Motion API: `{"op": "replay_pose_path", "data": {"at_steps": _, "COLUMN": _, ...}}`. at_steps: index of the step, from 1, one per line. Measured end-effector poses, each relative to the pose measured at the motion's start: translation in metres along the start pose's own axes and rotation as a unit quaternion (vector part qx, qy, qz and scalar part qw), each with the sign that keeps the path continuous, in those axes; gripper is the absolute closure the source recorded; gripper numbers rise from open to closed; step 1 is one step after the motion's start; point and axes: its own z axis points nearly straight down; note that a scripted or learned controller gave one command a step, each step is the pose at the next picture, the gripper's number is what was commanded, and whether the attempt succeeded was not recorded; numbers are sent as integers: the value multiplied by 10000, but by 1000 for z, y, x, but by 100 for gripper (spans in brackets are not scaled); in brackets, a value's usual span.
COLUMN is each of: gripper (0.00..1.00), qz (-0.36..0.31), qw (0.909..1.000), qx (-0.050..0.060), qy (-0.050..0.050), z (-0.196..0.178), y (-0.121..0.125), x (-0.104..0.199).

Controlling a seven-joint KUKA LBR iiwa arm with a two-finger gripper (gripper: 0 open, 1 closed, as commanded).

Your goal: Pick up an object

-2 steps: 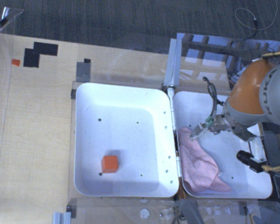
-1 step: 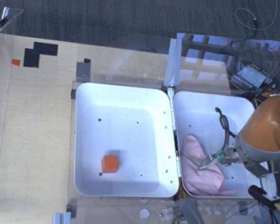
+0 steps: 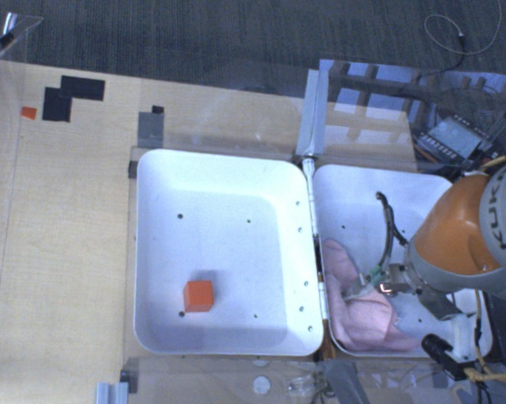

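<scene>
Pink cloth (image 3: 360,301) lay bunched in the right bin (image 3: 357,195), against the wall shared with the left bin (image 3: 229,174), and our gripper (image 3: 377,287) hung just over it, likely reaching for a fold; its grip we could not tell. An orange block (image 3: 199,296) sat left of the cloth, both bins on a pale wooden bench (image 3: 59,252)
</scene>
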Motion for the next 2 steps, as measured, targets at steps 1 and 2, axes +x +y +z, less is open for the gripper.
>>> {"op": "replay_pose_path", "data": {"at_steps": 1, "gripper": 0, "qz": 87, "qw": 10000, "qx": -6, "qy": -2, "z": 0, "y": 1, "x": 3}}
{"op": "replay_pose_path", "data": {"at_steps": 2, "gripper": 100, "qz": 69, "qw": 10000, "qx": -61, "qy": -10, "z": -13, "y": 6, "x": 3}}
